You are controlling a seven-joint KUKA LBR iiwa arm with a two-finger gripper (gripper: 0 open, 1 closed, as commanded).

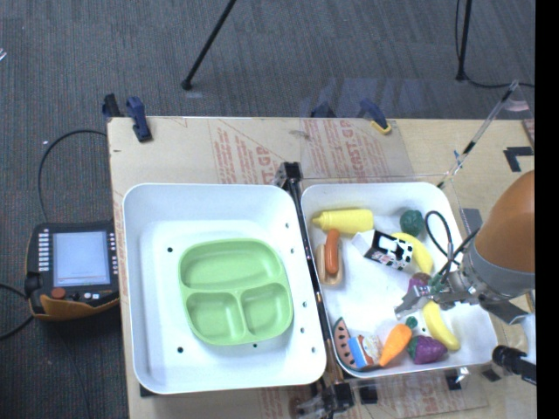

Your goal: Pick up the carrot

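The orange carrot (pixel 396 342) lies tilted near the front edge of the right bin (pixel 377 192), between a watermelon slice (pixel 351 342) and a purple toy (pixel 427 349). My gripper (pixel 417 301) hangs just above and to the right of the carrot, over the upper end of a yellow banana (pixel 441 326). It reaches in from the right under the grey wrist and orange band (pixel 527 223). Nothing shows the carrot held; it rests on the bin floor.
The right bin also holds a yellow mustard bottle (pixel 344 221), a hot dog (pixel 332 256), a green ball (pixel 412 223), a cow-patterned carton (pixel 389 250) and a second banana (pixel 422 253). A green divided plate (pixel 236 291) sits in the left bin (pixel 140 234).
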